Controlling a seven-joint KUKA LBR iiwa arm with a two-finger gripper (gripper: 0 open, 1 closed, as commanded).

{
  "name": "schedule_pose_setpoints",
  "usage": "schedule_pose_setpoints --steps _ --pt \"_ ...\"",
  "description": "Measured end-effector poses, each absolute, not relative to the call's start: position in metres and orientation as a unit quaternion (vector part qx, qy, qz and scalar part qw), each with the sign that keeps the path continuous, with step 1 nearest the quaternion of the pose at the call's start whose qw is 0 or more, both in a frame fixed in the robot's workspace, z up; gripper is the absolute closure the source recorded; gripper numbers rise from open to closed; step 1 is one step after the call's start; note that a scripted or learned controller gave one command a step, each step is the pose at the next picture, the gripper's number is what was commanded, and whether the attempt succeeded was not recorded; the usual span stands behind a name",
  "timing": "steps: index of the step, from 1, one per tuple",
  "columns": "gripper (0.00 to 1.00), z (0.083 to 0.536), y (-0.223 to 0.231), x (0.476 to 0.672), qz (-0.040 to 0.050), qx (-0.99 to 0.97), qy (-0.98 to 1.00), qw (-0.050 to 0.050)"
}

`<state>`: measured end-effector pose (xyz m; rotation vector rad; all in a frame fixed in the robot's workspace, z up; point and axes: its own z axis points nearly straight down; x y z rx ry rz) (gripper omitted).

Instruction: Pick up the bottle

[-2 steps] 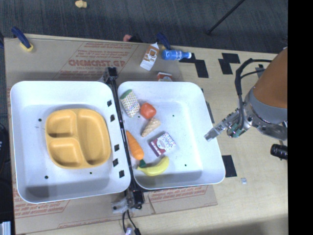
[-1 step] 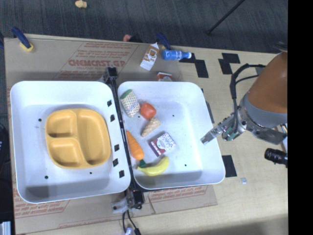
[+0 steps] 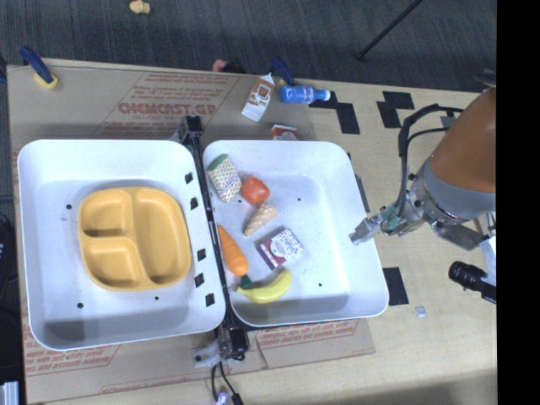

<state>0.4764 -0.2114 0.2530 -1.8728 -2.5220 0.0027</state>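
One bottle (image 3: 300, 95) – lies flat, cap pts right.

The bottle (image 3: 297, 95) lies on the counter (image 3: 101, 91) beyond the right bin's (image 3: 354, 268) far rim, with a small carton (image 3: 258, 98) just beside it and a clamp (image 3: 281, 71) touching or nearly so. Open counter lies toward the far right corner. The right bin's right half is bare floor.

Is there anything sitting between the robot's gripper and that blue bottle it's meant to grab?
Nothing visible. The blue bottle lies on the bench beyond the right bin's far rim; the gripper hovers at that bin's right edge, with open bench between them.
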Motion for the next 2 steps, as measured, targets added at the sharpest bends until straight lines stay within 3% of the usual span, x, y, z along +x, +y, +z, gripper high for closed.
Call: schedule_pose_setpoints --steps 1,2 --pt "1.00 0.210 -0.142 0.476 0.0008 -0.569 -0.822 0.002" --pt "1.00 0.220 -0.212 0.476 0.0004 -0.516 -0.857 0.000"
